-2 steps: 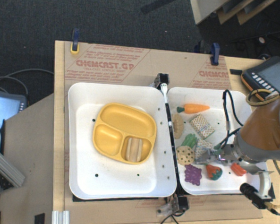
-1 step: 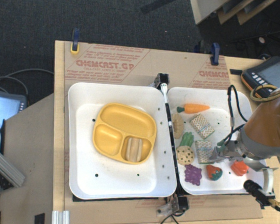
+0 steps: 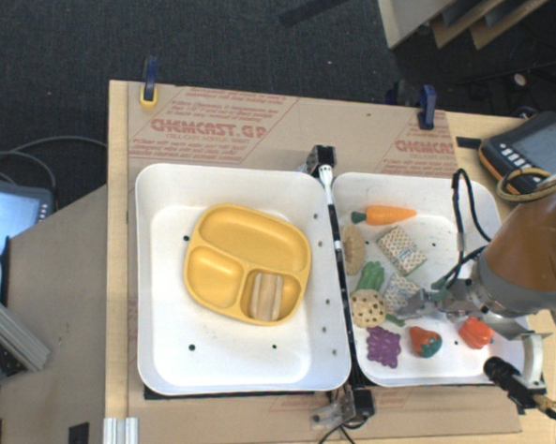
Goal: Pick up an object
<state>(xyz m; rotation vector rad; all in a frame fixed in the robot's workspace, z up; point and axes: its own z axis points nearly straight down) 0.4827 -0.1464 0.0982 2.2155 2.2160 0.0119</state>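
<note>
The right bin (image 3: 467,204) holds several small toy foods: an orange carrot (image 3: 389,215), a patterned cracker block (image 3: 400,248), a green piece (image 3: 370,276), a round cookie (image 3: 368,310), purple grapes (image 3: 382,345), a red strawberry (image 3: 426,343) and an orange-red piece (image 3: 476,334). My gripper (image 3: 421,307) reaches in from the right and sits low over the bin's middle, just above the strawberry and beside a speckled packet (image 3: 401,290). Nothing shows plainly between its fingers. The arm's orange band (image 3: 538,244) covers the bin's right side.
The left bin (image 3: 163,256) holds a yellow divided plate (image 3: 247,261) with a pale tan item (image 3: 266,295) in one compartment. A handheld pendant (image 3: 531,152) lies at the bench's far right. Blue clamps (image 3: 150,79) hold the cardboard at the back edge.
</note>
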